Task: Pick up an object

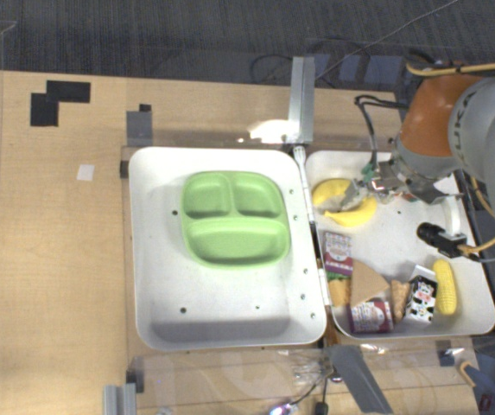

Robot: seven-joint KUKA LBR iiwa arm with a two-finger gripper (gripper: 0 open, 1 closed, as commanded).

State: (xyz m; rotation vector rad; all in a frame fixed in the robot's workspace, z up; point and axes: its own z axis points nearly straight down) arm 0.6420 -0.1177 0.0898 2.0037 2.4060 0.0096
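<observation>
Over the right bin, hand (357, 194) on curved yellow banana (344, 207), grip state unclear, glossy green sectioned tray (232, 217) left

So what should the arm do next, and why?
Probably close on the yellow banana and lift a little: the gripper is down on it in the right bin, though whether it grips it is not clear.
</observation>
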